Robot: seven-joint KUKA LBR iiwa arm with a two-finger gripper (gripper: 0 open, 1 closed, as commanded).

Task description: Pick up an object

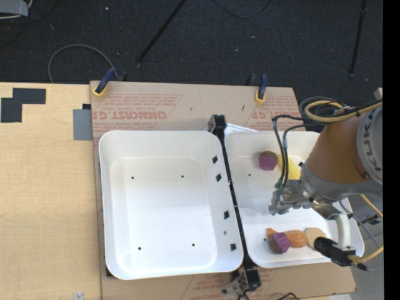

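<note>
Left bin (119, 167): white, small dark dots on floor. Right bin (250, 192): white. Round object (267, 160): purple. Long object (294, 238): orange, purple piece (279, 242) at its left end. Arm (340, 152): orange band, grey wrist. Board (181, 105): brown cardboard, red print. Clamps (104, 83): blue-yellow. Bench (44, 199): pale wood.

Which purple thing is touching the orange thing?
The purple lump at the near edge of the right bin lies against the orange piece. The other purple ball sits alone, farther back.
</note>
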